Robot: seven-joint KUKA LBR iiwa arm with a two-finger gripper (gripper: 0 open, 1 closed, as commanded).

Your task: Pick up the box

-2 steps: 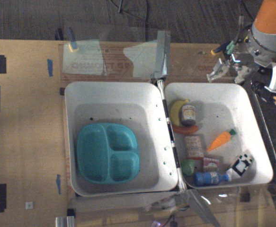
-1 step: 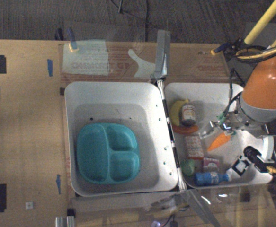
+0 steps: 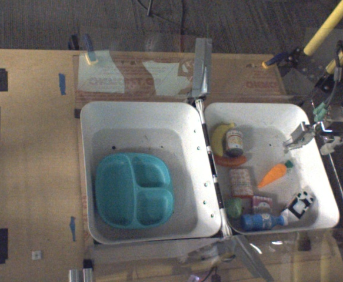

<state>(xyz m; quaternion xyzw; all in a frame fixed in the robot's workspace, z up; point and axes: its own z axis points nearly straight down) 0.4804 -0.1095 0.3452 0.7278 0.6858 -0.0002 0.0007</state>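
The left bin (image 3: 142, 119) holds a teal divided tray (image 3: 133, 188), well left of the box (image 3: 241, 182). The box, a small pinkish carton, lies in the right bin (image 3: 259, 113) near its left wall. A jar (image 3: 234, 141) and banana (image 3: 220, 138) sit just above the box, a green toy (image 3: 235, 207), a second small carton (image 3: 262, 203) and a blue bottle (image 3: 260, 221) just below it, and a carrot (image 3: 275, 174) to its right. That crowding is the risk: a slanted descent could nudge a neighbour or clip the wall, spoiling the grasp. The gripper (image 3: 297, 137) hovers up and right of the box, over the bin's right part; whether it is released or clenched cannot be told.
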